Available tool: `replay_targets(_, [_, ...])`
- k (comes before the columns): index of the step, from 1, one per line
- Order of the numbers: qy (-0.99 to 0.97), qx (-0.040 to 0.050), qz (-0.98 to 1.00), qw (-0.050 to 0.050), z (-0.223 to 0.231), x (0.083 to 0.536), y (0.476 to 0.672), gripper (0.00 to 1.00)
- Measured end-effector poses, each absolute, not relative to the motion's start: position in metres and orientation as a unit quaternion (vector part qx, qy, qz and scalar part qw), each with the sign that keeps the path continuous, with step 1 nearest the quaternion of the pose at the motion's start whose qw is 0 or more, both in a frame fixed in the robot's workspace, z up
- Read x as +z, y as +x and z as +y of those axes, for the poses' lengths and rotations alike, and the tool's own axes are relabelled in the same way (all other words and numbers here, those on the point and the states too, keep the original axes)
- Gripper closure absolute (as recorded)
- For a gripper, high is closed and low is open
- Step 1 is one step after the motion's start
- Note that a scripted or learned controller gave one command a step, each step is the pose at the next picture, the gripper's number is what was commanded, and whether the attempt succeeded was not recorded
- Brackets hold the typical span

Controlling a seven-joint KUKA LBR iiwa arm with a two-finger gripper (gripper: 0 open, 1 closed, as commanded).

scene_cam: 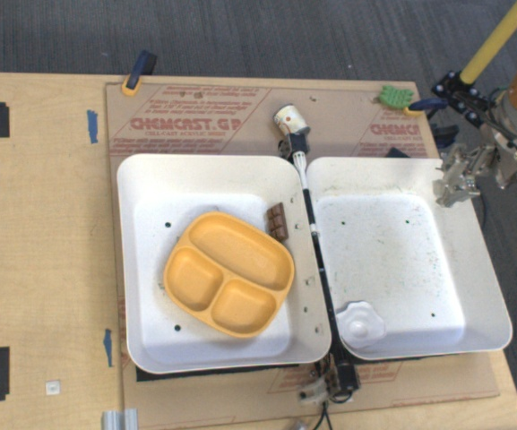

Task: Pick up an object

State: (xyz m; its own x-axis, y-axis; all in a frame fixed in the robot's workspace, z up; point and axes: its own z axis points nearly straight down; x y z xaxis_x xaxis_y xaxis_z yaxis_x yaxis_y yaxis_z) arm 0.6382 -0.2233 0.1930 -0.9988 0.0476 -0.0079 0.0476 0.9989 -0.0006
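Two smooth white bins, three things inside.

One glossy yellow plate [229, 274] with three rounded compartments is seen in the left bin [142, 240], one small brown ridged block [277, 222] touching its upper edge. One clear plastic lid [360, 321] lies in the speckled right bin [473, 294]. The metal gripper [455, 184] is poised above that bin's upper right rim; its grip cannot be told.

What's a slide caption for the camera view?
End effector over the right bin's far rim; yellow divided plate in left bin, clear lid in right.
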Motion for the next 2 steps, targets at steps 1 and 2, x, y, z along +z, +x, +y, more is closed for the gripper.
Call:
replay_targets(1, [-0.175,-0.0008,0.984,0.004,-0.223,0.208,0.654,1.00])
replay_targets(2, [-0.274,-0.0008,0.962,0.004,-0.223,0.176,0.668,1.00])
